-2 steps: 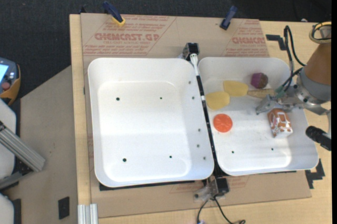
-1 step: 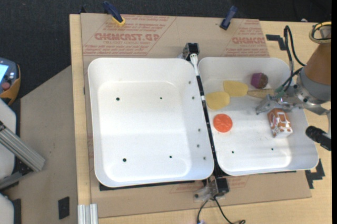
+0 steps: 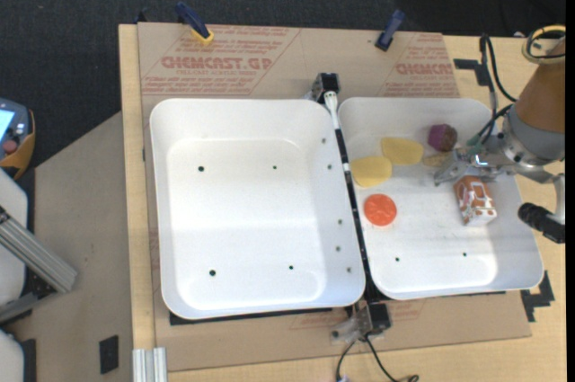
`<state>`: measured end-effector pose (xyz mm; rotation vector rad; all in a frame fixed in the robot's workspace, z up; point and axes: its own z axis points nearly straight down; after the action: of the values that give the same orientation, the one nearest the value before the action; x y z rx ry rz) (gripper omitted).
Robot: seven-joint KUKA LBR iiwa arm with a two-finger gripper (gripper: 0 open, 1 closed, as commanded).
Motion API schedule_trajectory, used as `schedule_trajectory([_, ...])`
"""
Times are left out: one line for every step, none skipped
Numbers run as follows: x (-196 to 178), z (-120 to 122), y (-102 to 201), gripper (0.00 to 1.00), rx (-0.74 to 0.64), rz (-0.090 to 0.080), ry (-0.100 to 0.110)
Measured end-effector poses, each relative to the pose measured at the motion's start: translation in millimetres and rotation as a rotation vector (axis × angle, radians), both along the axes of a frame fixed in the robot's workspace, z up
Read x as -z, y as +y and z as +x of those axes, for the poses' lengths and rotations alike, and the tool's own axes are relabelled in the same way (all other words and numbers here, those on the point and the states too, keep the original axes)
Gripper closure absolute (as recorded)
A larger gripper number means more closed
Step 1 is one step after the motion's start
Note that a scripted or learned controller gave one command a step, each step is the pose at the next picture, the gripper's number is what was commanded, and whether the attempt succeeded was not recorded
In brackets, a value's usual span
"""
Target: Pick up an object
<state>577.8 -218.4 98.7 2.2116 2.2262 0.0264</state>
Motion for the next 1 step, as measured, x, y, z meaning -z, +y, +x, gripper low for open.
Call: schedule_trajectory([-35.4,49.3,-4.8,0.0,0.003,-0.013,0.004])
